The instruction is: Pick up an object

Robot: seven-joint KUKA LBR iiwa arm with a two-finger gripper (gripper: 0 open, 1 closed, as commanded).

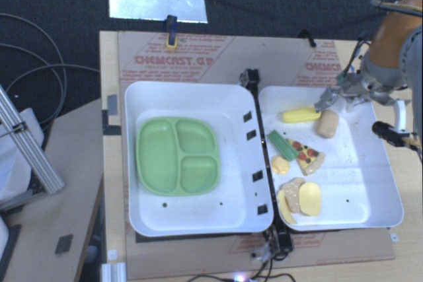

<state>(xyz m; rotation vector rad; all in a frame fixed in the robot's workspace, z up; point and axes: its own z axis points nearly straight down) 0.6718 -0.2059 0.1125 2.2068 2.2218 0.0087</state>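
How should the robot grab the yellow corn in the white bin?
Probably across the middle of the corn, coming straight down from above. It lies flat and long, running left to right, so fingers closing across its narrow width should fit. Its right end sits close to the tan potato-like piece, so the middle or left part gives more room.

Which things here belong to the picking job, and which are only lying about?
For the job: gripper; yellow corn, beige potato, pizza slice, green piece, all in the right bin.
Lying about: green divided plate, left bin, blue clamp.
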